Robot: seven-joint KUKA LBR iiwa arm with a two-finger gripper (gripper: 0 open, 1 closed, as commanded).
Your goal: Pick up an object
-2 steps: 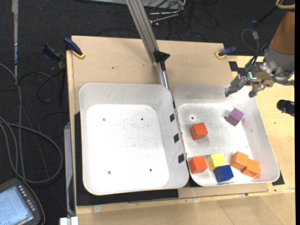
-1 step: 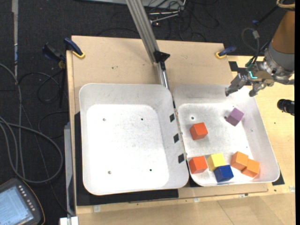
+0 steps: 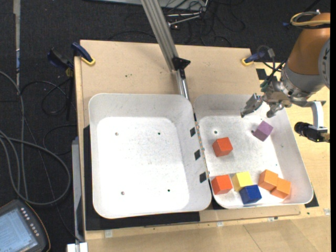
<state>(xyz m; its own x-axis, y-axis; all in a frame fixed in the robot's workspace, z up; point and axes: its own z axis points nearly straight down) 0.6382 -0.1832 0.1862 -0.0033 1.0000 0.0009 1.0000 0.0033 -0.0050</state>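
Note:
My gripper [image 3: 261, 108] hangs over the back of the right bin [image 3: 294, 156], its fingers spread open with nothing between them. A purple block [image 3: 262, 130] lies just below and in front of the fingertips, apart from them. An orange cube [image 3: 222, 146] sits near the bin's middle. Along the front wall lie another orange cube [image 3: 222, 184], a yellow cube [image 3: 242, 180], a blue cube [image 3: 251, 193] and two orange blocks [image 3: 275, 183] side by side.
The left bin [image 3: 105, 140] stands beside the right one. A slanted metal pole [image 3: 160, 25] runs down to the seam between the bins. Blue-and-yellow clamps [image 3: 81, 52] grip the bench's back corners. A cable and fitting [image 3: 312, 130] hang at the right.

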